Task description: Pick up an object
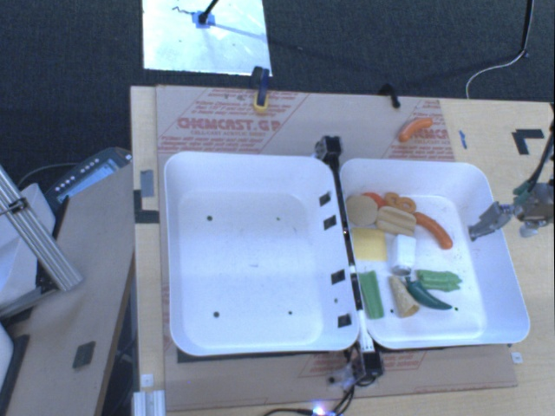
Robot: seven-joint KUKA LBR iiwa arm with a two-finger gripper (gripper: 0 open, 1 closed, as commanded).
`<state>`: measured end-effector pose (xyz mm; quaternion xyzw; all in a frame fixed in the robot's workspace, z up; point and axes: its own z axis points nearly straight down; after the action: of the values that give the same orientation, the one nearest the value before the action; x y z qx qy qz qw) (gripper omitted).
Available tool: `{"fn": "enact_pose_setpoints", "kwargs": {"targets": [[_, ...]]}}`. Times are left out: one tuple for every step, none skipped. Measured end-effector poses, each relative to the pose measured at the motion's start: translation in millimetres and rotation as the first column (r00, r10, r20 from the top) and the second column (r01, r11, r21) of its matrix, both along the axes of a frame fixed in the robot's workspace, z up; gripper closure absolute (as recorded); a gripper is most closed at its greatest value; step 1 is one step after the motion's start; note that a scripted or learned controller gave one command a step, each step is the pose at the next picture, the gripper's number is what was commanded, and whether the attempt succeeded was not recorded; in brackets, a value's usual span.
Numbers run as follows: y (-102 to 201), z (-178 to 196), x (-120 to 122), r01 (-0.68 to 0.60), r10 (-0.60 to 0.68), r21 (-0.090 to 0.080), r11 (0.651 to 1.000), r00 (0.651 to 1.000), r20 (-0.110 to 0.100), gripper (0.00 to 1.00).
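The right bin (494, 276) holds a cluster of toy food: a round tan piece (361, 209), a bread roll (395, 222), an orange sausage (434, 230), a yellow cheese slice (370, 244), a white block (405, 251), a green stick (371, 294), a tan cone (403, 296) and green peppers (436, 279). My gripper (486, 224) hangs at the right rim of this bin, to the right of the food and apart from it. Nothing shows between its fingers.
The left bin (186, 232) lies beside the right one, joined by a black hinge strip (340, 232). An orange sausage (415, 129) lies on the bench behind the right bin. A yellow and blue clamp (260, 89) sits at the back edge.
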<state>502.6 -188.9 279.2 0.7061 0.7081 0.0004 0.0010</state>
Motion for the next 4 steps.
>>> {"fn": "enact_pose_setpoints", "kwargs": {"targets": [[3,-153,61,-0.005,0.005,0.002,1.000,1.000,-0.004,0.00],[34,-177,48,0.003,-0.003,-0.006,1.000,1.000,0.017,0.00],[19,-188,138,-0.005,0.005,-0.008,1.000,1.000,0.020,0.00],[21,-182,132,-0.004,0.004,-0.002,1.000,1.000,0.006,1.00]]}}
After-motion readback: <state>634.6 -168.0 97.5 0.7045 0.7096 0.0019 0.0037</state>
